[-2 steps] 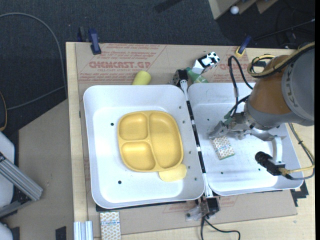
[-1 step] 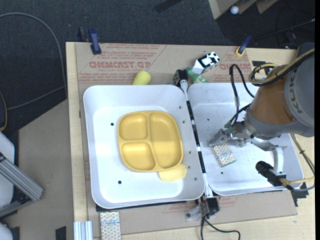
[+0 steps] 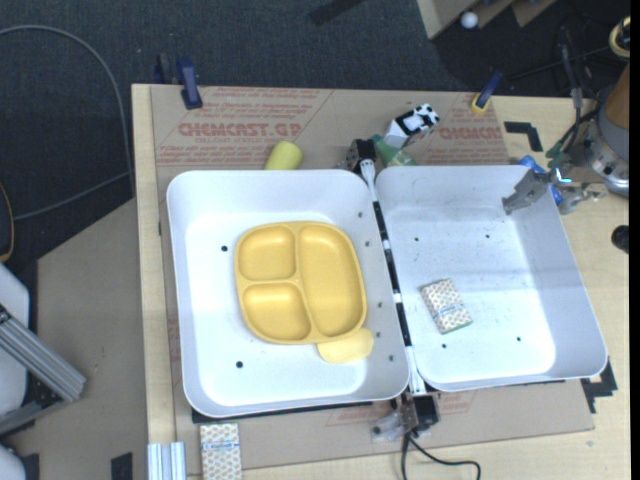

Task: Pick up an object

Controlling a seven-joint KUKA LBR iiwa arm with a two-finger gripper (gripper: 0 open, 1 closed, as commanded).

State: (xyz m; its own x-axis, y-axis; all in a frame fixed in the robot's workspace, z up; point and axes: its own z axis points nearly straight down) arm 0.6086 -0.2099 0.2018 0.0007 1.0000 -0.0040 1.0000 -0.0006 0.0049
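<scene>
A small patterned packet (image 3: 446, 305) lies flat in the right bin (image 3: 560, 298), a little below its middle. In the left bin (image 3: 200, 268) sits a yellow three-compartment plate (image 3: 300, 280), with a pale yellow piece (image 3: 346, 347) sticking out from under its lower right edge. My gripper (image 3: 535, 188) hangs over the right bin's upper right corner, well apart from the packet, with nothing seen in it. The arm (image 3: 610, 138) comes in from the right edge.
Behind the bins on the cardboard bench top lie a yellow cylinder (image 3: 284, 155) and a black-and-white toy (image 3: 414, 124). Blue clamps (image 3: 188, 83) (image 3: 487, 92) grip the board's far edge. Another patterned packet (image 3: 220, 449) lies in front of the left bin.
</scene>
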